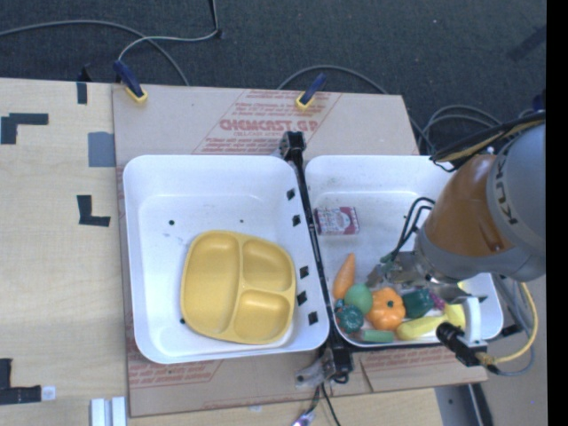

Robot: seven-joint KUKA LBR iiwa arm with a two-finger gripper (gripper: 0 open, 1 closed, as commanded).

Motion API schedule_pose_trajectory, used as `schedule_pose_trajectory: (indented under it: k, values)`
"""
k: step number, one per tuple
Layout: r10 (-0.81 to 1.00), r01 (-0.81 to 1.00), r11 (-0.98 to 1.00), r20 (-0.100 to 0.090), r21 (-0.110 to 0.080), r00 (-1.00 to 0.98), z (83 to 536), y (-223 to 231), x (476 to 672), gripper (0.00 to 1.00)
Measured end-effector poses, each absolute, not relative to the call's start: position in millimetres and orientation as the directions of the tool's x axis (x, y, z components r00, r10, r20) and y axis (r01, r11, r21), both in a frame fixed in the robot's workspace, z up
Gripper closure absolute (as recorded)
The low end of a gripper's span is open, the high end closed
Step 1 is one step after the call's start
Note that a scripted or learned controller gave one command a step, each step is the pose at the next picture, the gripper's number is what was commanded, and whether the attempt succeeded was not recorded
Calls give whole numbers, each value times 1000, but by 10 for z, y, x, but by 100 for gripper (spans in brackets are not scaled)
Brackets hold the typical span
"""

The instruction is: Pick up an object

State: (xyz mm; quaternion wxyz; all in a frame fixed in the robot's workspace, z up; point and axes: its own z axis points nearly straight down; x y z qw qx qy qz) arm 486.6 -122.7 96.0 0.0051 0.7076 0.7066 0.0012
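Camera view looks down on two white bins set side by side on the surface: the left bin (142,238) carries a yellow divided plate (238,287), and the right bin (373,171) has a heap of toy food crowded into its near corner. The arm (484,211) comes in from the right and bends down over that heap, its pincer (404,273) low among the toys. From where I stand I cannot tell whether the pincer is open or closed, since the wrist hides it. The small orange pumpkin (387,307) sits just beside the pincer, a little toward the near edge of the bin, and looks like the likeliest pick. The carrot (344,275) lies to the left, its long axis running from far to near and leaning slightly. A yellow banana-like piece (424,327) lies across the near wall, and a small red-and-white packet (337,221) rests apart, further back
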Motion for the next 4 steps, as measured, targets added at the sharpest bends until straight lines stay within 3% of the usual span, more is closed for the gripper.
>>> schedule_pose_trajectory:
  k: [1, 2, 3, 4]
  values:
    - [1000, 1000, 2, 0, -1, -2, 1839, -924, 5128, 100]
    - [1000, 1000, 1, 0, -1, -1, 1837, -924, 5126, 0]
    - [1000, 1000, 1, 1, -4, -1, 986, -958, 5267, 0]
    - [1000, 1000, 2, -2, 4, -2, 864, -1248, 5874, 0]
